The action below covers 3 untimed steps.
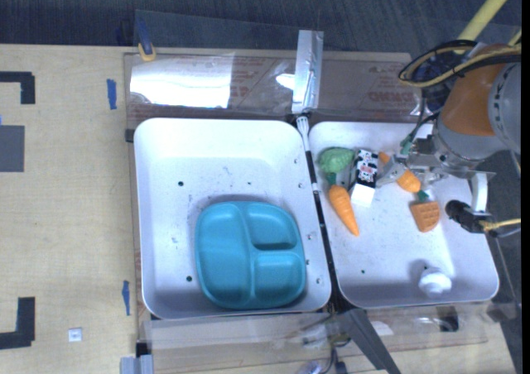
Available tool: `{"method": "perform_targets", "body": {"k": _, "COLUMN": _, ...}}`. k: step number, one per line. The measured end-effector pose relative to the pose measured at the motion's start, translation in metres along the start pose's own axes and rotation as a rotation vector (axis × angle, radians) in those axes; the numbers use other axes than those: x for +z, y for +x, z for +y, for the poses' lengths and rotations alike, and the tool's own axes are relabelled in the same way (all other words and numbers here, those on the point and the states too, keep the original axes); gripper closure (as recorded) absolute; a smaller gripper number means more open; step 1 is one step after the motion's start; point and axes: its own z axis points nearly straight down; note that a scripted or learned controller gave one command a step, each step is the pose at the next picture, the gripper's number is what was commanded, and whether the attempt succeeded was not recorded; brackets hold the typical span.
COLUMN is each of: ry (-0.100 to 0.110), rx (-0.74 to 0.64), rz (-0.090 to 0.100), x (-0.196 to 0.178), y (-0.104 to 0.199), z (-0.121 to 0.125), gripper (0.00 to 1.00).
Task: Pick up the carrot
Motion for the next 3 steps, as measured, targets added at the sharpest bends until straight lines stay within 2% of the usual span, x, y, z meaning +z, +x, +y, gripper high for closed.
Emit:
{"method": "perform_targets", "body": {"k": 1, "ry": -0.005, "rx": 0.001, "rz": -0.002, "x": -0.012, "y": -0.001, "z": 0.002, "gripper": 1.0}}
{"method": "perform_targets", "body": {"k": 2, "ry": -0.006, "rx": 0.033, "rz": -0.001, "x": -0.112, "y": 0.024, "z": -0.006, "gripper": 1.0}}
{"method": "perform_targets", "body": {"k": 3, "ry": 0.005, "rx": 0.31, "rz": -0.001, "x": -0.064, "y": -0.018, "z": -0.002, "gripper": 1.0}}
